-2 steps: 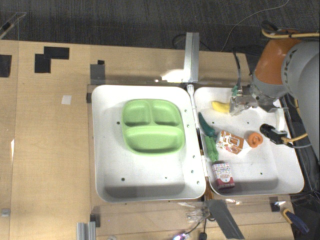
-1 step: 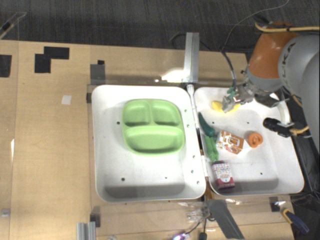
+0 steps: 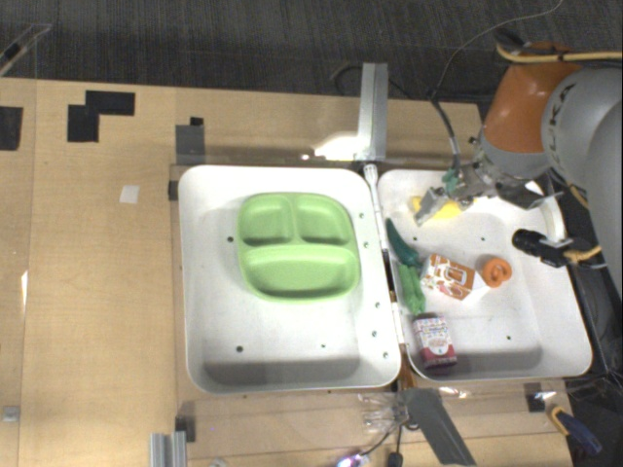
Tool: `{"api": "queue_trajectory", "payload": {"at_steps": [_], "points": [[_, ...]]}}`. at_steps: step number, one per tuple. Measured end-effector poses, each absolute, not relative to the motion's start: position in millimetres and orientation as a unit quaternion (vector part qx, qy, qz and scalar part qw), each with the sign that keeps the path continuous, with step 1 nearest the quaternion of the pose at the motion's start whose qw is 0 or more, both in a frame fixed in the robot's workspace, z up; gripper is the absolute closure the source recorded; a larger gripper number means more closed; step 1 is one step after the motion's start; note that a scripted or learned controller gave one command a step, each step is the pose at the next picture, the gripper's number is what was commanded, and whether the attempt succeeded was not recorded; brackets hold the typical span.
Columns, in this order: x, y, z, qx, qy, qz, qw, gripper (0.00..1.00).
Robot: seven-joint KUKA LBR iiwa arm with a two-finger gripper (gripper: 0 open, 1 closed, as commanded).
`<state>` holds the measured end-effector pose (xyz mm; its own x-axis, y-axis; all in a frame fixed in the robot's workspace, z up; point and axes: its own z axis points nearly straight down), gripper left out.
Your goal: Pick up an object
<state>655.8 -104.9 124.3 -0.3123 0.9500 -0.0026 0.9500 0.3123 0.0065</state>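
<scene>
The grey arm (image 3: 574,115) reaches in from the right over the far side of the right bin (image 3: 565,343), while the left bin (image 3: 209,358) holds a green divided plate (image 3: 295,244) lying flat near its middle. In the right bin, a green packet (image 3: 406,266) lies along the left wall, a dark red jar (image 3: 434,341) rests on its side at the near left corner, a small printed packet (image 3: 451,278) sits mid-bin, and an orange ring (image 3: 497,271) lies just right of it. The gripper (image 3: 450,195) is down at the far left corner of that bin, right at a small yellow object (image 3: 438,208), the likely target. Whether its fingers are apart or together cannot be told at this size, nor whether the yellow piece sits between them. To do the pick well, the fingers should straddle the yellow object squarely, stay off the bin wall just beside it, close fully, then lift straight up.
</scene>
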Motion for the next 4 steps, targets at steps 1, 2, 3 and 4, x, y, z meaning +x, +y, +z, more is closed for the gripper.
{"api": "queue_trajectory", "payload": {"at_steps": [1,2,3,4], "points": [[661.2,-125.6,94.2,0.609,0.793,0.0049,0.009,0.00],[671.1,-109.4,93.3,0.592,0.806,-0.0013,0.007,0.00],[675.2,-107.5,109.3,0.589,0.808,0.0027,0.012,1.00],[644.5,-44.5,223.1,0.623,0.782,0.0029,0.003,1.00]]}}
